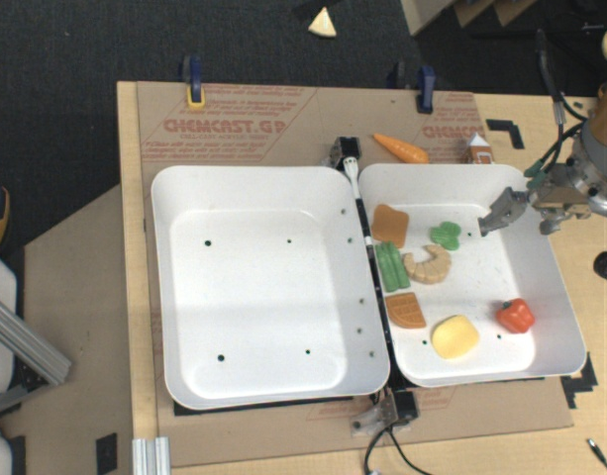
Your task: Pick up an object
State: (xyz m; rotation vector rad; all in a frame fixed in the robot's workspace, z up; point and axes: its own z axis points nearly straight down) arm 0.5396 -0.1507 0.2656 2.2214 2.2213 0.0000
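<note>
Over the right bin's point(556, 265) far-right edge you've got the gripper point(526, 214), fingers spread wide, holding nothing, touching nothing. Green broccoli piece point(445, 235) sits just left of it on the bin floor. Croissant point(429, 265) lies near the bin's middle, long axis roughly left-right, curved. Green strip point(391, 266) runs near-far along the left wall.

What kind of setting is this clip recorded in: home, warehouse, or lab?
Most likely a robotics lab bench: two white bins sit on a clamped board, toy food such as a yellow lemon fills the right bin, and the gripper reaches in.
</note>
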